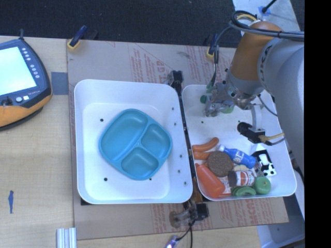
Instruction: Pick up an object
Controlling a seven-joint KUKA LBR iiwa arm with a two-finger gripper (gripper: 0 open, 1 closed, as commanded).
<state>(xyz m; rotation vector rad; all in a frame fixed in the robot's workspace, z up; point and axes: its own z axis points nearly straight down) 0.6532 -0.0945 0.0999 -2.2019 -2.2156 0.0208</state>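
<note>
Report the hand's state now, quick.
Hand: cannot be told whether open or closed; it sits low over the far end of the right bin, nothing seen held.

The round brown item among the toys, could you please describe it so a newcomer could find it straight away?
Start at the right bin, whose toys are heaped at its near end. In the middle of that heap lies the brown disc, just below the orange sausage and left of the blue bottle. It is the one flat, dark, speckled round piece there.

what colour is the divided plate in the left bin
Light blue. The divided plate shows best in the camera view, lying in the left bin.
</note>
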